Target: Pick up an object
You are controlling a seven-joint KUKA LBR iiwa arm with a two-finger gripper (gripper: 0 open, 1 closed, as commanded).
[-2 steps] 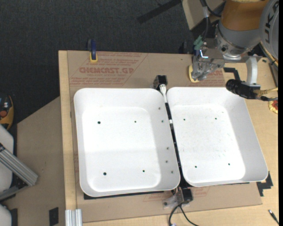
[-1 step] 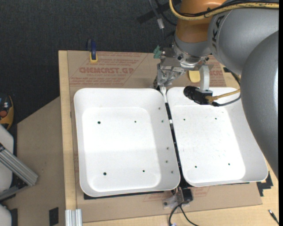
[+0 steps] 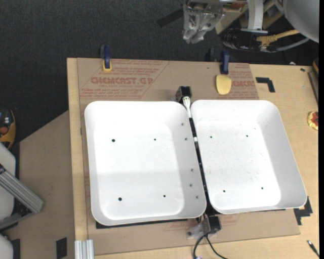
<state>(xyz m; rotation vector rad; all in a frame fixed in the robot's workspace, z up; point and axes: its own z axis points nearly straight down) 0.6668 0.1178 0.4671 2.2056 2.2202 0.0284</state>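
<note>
My gripper (image 3: 199, 23) hangs blurred beyond the board's far edge; whether it is open or closed, I cannot tell. A pale yellow object (image 3: 223, 84) lies at its five o'clock, on cardboard just beyond the right bin (image 3: 243, 162). My arm (image 3: 304, 15) sits at three o'clock.

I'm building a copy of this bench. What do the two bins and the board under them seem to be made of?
Left bin and right bin: probably molded plastic, smooth matte white, with rounded corners. Board: looks like brown cardboard or paper-faced sheet, dull, with red print.
</note>
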